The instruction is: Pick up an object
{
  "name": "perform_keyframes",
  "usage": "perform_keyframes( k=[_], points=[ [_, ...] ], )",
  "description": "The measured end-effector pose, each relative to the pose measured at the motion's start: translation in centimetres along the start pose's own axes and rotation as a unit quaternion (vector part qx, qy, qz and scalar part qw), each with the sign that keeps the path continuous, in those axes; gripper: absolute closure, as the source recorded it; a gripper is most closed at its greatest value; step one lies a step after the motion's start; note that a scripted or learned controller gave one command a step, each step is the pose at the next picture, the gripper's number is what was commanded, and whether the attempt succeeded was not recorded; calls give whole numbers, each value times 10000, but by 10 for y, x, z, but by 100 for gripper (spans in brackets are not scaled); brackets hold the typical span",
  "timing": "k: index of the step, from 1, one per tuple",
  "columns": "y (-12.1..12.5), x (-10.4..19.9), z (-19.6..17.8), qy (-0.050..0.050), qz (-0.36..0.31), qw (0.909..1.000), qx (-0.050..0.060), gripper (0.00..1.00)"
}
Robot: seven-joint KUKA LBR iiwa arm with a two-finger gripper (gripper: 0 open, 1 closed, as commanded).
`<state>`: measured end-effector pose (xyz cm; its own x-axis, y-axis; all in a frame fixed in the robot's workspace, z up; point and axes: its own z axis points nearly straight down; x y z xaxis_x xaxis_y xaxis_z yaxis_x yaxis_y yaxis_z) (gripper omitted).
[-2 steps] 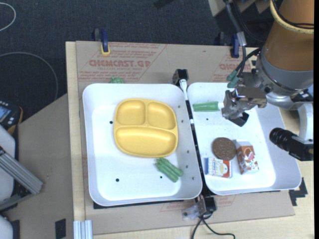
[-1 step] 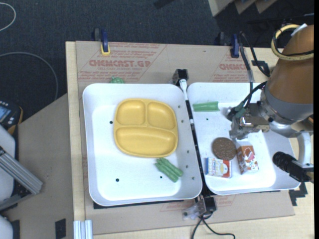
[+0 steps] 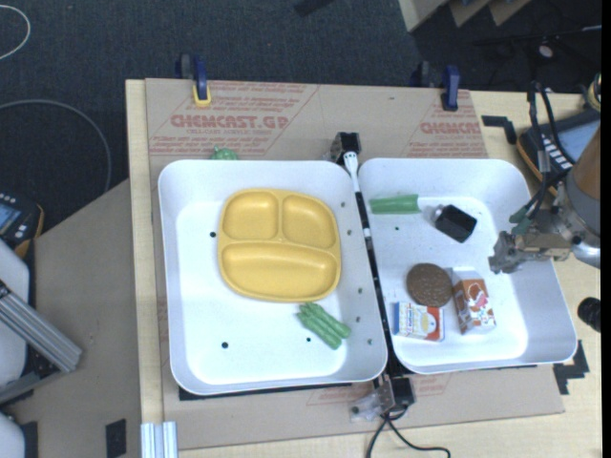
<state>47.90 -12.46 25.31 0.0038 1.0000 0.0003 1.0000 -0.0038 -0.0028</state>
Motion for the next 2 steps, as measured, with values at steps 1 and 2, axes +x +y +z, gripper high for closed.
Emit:
perform_keyframes(
  k=[1,2],
  points=[
    [0,81,24,13,-47,10000,10,100],
    [40,139,-22,3,-58,10000,-53,100]
  ],
)
